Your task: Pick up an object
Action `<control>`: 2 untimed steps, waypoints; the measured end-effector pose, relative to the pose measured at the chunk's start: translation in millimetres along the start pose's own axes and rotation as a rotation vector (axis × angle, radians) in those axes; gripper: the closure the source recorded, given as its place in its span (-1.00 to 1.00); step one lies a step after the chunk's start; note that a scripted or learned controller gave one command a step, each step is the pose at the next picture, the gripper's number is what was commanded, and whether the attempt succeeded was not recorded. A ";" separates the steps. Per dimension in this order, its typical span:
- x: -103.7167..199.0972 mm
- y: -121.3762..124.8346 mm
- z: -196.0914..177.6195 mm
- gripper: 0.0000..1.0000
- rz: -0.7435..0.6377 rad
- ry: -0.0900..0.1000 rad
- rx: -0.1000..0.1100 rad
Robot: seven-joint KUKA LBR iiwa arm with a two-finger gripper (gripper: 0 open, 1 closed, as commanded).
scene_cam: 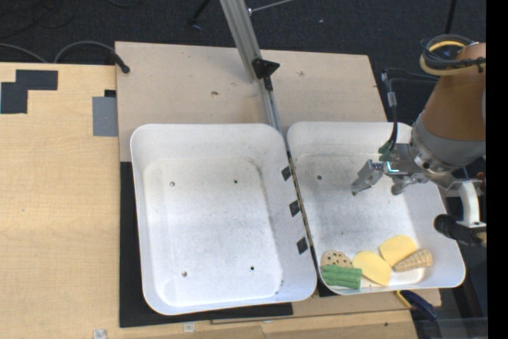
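Risking a miss: items crowding the near edge of the right bin [349, 147], jammed against the rim and each other, so likely catching the wall or pinching two at once, or skidding one along the smooth floor. Also risking a clean close on nothing if descending from the present spot, since bare floor sits under the hand [384, 177].

Hand hovering over the middle of the right bin, toward its right side; fingers looking splayed apart, nothing between them, though small and partly blurred, so reading that loosely.

Candidates lying well apart from the hand, toward the viewer: yellow pieces [385, 258] overlapping, cone-shaped waffle piece [414, 260] touching their right side, green piece [342, 275] just beside the left one, round speckled cookie [336, 259] touching the green piece. All sitting in the near curve of the bin. Left bin [159, 147] lying across the divider, away from the hand.

Judging the cone piece as the cleanest target, being outermost; needing a move nearward before descending.
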State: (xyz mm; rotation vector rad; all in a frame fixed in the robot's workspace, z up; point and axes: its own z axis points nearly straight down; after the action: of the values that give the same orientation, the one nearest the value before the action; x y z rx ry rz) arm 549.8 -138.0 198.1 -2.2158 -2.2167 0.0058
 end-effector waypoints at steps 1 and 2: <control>-1.1 0.8 -2.1 -1.00 0.003 -0.001 -0.005; -7.8 -2.4 59.0 -1.00 0.001 0.000 0.002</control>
State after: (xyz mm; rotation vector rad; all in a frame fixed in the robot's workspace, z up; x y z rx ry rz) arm 546.9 -145.6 139.1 -2.2163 -2.2148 0.0080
